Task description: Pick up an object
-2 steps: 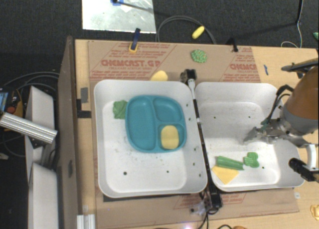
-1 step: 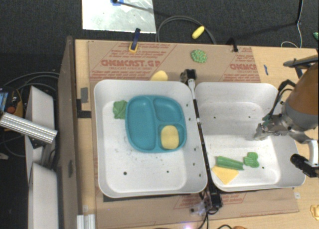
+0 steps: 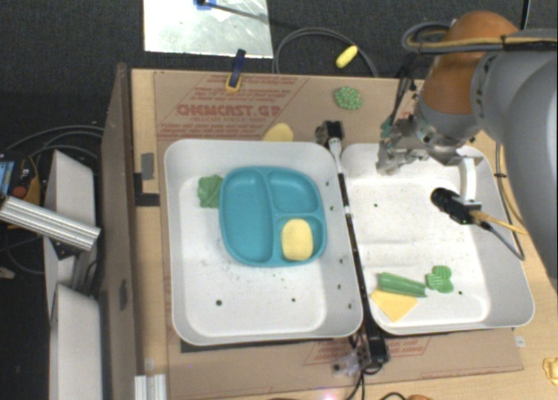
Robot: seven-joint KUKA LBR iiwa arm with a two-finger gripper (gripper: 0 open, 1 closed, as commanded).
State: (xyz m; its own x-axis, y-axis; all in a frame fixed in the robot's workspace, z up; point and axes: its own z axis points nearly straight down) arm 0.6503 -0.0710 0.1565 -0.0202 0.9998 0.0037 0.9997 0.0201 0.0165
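Observation:
My gripper [image 3: 397, 159] hangs over the far left corner of the right bin [image 3: 436, 241], with nothing seen between its fingers. At that bin's near edge lie a green vegetable piece [image 3: 401, 284], a small green broccoli-like piece [image 3: 440, 279] and a yellow wedge [image 3: 394, 305]. In the left bin [image 3: 187, 241] sits a blue divided plate [image 3: 266, 215] with a yellow oval piece [image 3: 297, 239] in its near right compartment. A green leafy piece [image 3: 209, 190] lies at the plate's left edge.
Beyond the bins, on the cardboard, lie a yellow piece [image 3: 279, 133] touching the left bin's far rim, a green round piece [image 3: 348, 98] and a yellow capsule [image 3: 346, 57]. A ridge [image 3: 344, 215] divides the two bins. The grey arm [image 3: 514, 102] fills the upper right.

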